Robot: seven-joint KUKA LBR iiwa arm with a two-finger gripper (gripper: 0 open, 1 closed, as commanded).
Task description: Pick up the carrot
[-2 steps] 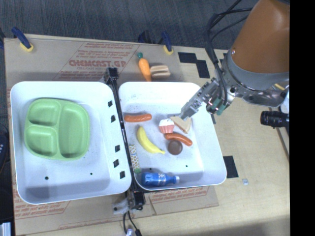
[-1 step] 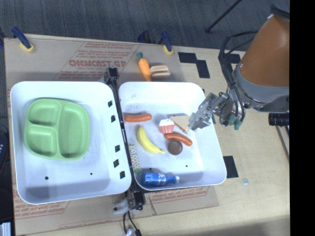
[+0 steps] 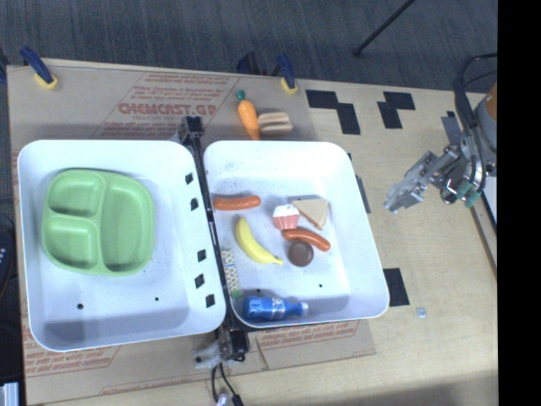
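The carrot (image 3: 248, 116), orange with a small green top, lies on the cardboard just behind the right bin (image 3: 355, 218), outside it and next to a small bun-like toy (image 3: 274, 123). My gripper (image 3: 404, 194) hovers over the bare bench to the right of the right bin, far from the carrot. Its fingers point left and down. Nothing is seen between them.
The right bin holds two sausages (image 3: 237, 201), a banana (image 3: 254, 242), a cupcake (image 3: 286, 216), a sandwich wedge (image 3: 314, 212), a brown ball (image 3: 300, 255) and a blue bottle (image 3: 272, 308). The left bin (image 3: 34, 294) holds a green divided plate (image 3: 97, 221). Clamps stand along the back edge.
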